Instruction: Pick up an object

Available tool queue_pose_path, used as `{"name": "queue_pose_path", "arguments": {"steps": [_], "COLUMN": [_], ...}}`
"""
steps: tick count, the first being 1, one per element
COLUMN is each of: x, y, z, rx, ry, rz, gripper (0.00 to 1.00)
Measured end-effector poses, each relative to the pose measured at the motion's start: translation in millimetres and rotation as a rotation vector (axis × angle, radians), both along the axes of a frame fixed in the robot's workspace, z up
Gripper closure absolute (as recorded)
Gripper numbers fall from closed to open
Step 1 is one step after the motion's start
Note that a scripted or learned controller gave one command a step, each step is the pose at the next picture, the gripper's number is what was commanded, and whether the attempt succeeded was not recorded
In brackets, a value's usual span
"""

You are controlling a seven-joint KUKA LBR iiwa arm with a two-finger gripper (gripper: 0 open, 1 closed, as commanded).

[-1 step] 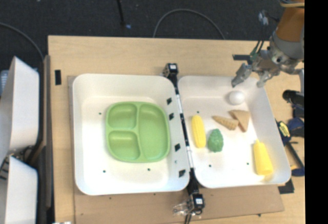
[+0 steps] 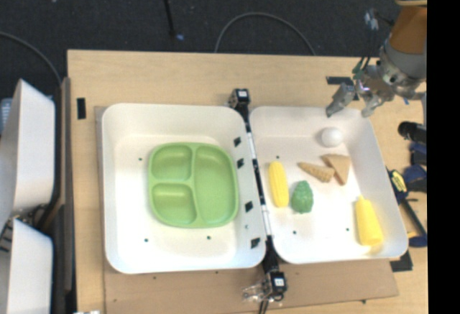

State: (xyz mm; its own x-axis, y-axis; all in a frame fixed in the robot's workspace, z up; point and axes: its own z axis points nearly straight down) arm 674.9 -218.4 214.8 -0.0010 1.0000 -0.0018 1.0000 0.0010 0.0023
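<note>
Pincer (image 2: 354, 100): hangs over the far edge of the right bin, fingers spread apart, nothing between them.
Arm (image 2: 410, 32): grey with an orange band, reaching in from the right, above the bin's far right corner.
Right bin (image 2: 287, 126): white and shallow, sitting on the counter (image 2: 158, 75), touching the left bin along the middle.
White ball (image 2: 330, 136): closest thing to the pincer, just below it, near the bin's far side.
Tan wedges (image 2: 327, 169): two pieces side by side, mid-bin, beneath the ball.
Yellow corn cob (image 2: 277, 184): lies near the bin's left wall.
Green lump (image 2: 302, 197): just beside that cob, on its right.
Second yellow cob (image 2: 368, 221): near the front right corner, well apart from the others.
Left bin (image 2: 122, 133): carries a green divided tray (image 2: 192, 185) with three compartments.
</note>
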Motion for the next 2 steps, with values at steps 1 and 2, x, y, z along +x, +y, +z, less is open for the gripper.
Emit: {"name": "queue_pose_path", "arguments": {"steps": [1, 2], "x": [3.3, 3.2], "y": [3.0, 2.1], "z": [-61.6, -113.2], "rx": [0.001, -0.001], "ry": [0.005, 0.003], "rz": [0.003, 0.006], "gripper": [0.0, 0.0]}}
